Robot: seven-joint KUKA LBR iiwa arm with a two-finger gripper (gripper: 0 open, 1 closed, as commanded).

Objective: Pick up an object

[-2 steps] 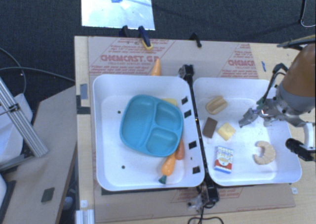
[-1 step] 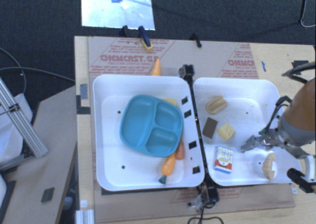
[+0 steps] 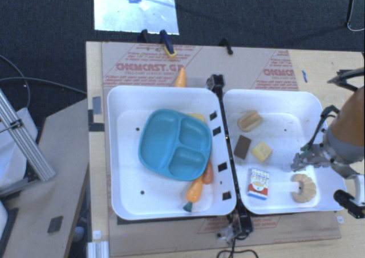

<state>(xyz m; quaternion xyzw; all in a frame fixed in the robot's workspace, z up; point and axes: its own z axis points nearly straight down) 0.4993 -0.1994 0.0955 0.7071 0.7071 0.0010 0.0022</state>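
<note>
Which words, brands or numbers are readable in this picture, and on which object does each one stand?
"CHEMCAST" plus blurred letters after it, red print, on the brown board behind the left bin.
Same red print, repeated on the board behind the right bin: too blurred to read.
Small box in the right bin: coloured label, too small to read.

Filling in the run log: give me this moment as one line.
end effector: right bin, above croissant | held: nothing visible | left bin: blue tray, carrot
</note>
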